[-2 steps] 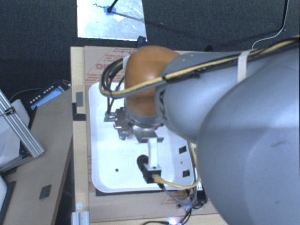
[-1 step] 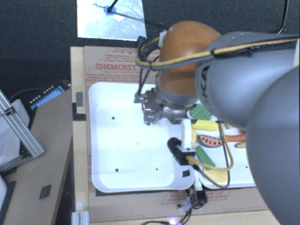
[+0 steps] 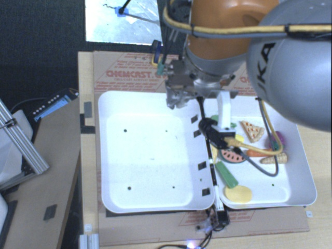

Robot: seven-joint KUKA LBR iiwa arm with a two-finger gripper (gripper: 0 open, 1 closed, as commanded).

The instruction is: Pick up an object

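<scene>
Gripper hangs over the far-left corner of the right bin, and I cannot tell whether it is open or closed (my own wrist blocks the line of sight). Candidate objects all lie inside that bin: pizza slice toward its far side, watermelon slice near its middle, green stick and yellow disc by its front-left corner.
</scene>
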